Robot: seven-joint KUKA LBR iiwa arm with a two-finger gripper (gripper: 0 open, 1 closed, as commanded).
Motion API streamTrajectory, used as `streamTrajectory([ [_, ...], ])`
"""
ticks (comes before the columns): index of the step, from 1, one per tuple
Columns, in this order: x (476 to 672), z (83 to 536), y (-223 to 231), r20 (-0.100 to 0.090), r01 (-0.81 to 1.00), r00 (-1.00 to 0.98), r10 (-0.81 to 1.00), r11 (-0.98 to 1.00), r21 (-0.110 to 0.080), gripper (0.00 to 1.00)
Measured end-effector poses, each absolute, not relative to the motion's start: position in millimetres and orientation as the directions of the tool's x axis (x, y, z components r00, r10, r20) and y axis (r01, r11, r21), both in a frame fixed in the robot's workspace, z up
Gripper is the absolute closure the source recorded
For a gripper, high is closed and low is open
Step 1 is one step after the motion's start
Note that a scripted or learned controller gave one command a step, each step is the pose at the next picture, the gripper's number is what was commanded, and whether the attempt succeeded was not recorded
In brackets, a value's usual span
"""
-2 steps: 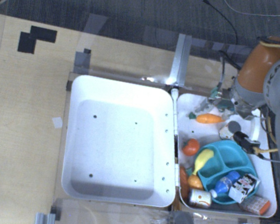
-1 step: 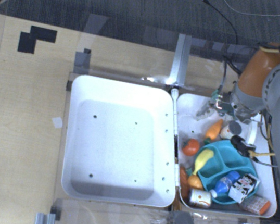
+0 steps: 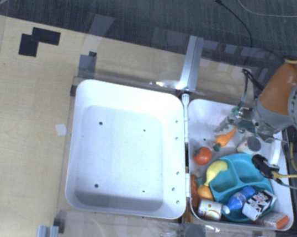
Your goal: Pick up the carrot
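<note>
The hand [image 3: 234, 123] sits low in the back part of the right bin [image 3: 205, 114], its thin fingers splayed apart above the carrot [image 3: 224, 137], released and gripping nothing. The carrot lies just under and in front of the fingertips on the bin floor, its long axis slanted, the orange body toward the back right and the green end [image 3: 216, 147] toward the front left. Close to its front left sits a red tomato [image 3: 203, 155]; a yellow banana [image 3: 215, 171] and a teal bowl [image 3: 239, 180] crowd in from the front. A blue bottle [image 3: 241, 198] and a black-and-white box [image 3: 258, 203] rest in that bowl. The left bin [image 3: 126, 151] stands beside it on the tabletop [image 3: 16, 139]
</note>
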State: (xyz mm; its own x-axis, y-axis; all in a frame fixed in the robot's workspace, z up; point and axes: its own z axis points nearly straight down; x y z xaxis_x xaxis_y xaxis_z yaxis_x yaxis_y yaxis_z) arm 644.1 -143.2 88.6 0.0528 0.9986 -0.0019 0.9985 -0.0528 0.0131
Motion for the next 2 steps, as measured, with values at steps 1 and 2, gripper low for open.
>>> streamTrajectory([
  [1, 647.2, 102.1, -141.8, -0.002, 0.998, 0.051, 0.999, -0.051, 0.022, 1.0],
  [2, 662.8, 200.8, -63.2, 0.001, 0.977, 0.212, 0.977, -0.212, 0.007, 1.0],
])
